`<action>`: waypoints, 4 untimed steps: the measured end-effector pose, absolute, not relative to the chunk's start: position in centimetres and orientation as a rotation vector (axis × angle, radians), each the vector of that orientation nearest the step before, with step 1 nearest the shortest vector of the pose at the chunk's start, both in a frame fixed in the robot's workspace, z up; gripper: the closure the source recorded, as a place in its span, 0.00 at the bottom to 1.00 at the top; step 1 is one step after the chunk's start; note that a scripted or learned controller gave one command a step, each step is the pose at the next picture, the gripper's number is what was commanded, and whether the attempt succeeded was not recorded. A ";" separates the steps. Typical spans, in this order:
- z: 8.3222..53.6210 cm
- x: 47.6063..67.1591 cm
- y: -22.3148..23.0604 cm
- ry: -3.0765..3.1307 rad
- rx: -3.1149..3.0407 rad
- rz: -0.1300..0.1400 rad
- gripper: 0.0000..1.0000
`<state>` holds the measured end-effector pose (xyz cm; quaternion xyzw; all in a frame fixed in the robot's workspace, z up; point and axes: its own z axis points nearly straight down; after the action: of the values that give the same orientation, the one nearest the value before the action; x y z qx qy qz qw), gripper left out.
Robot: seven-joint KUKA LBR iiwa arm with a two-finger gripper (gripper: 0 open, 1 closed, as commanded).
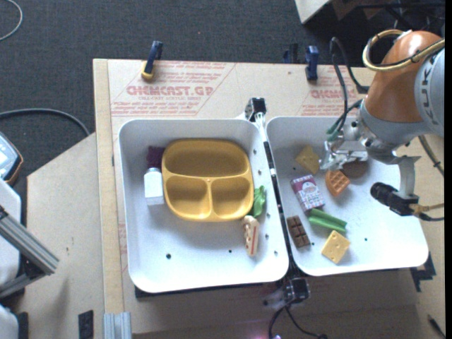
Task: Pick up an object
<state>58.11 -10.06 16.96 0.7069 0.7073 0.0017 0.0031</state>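
Grey arm (395, 122), orange band

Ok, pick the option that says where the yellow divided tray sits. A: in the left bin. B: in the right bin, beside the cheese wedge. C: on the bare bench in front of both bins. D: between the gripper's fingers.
A: the yellow divided tray lies flat inside the left bin, with a small white bottle at its left edge.

The bench (212, 83) bears two white bins (141, 210), touching side by side.
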 end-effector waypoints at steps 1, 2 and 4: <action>22.4 58.3 -10.1 2.217 2.215 0.007 1.00; 21.5 61.2 -6.1 2.225 2.214 0.005 1.00; 21.5 65.2 -1.1 2.224 2.221 -0.002 1.00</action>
<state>65.24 -1.14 21.53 0.7066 0.7076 -0.0008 -0.0007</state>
